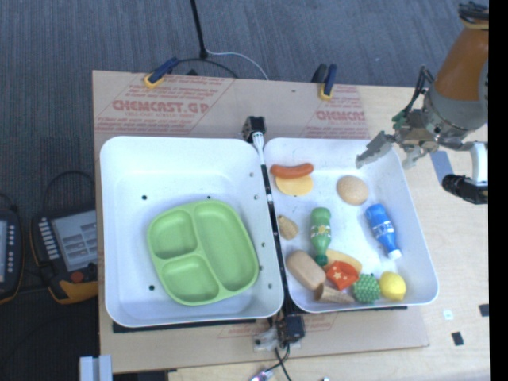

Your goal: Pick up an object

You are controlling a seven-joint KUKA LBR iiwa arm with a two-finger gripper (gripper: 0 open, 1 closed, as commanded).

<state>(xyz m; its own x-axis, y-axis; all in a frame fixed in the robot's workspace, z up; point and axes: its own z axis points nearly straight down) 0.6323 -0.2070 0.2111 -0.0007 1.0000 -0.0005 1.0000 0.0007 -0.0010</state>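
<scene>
the left bin (127,173) holds a green divided plate (202,252). the right bin (419,236) is crowded: a hot dog (292,169) on a yellow slice (294,185) by the far wall, a tan bun (352,190), a blue bottle (382,229), a green bottle (320,234), a bread roll (305,270), a red pepper (341,275), a green broccoli piece (366,289) and a lemon (393,286). the gripper (393,151) hangs above the right bin's far right corner, fingers spread and holding nothing.

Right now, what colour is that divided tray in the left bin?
Light green; the divided tray shows clearly in the camera view.
</scene>
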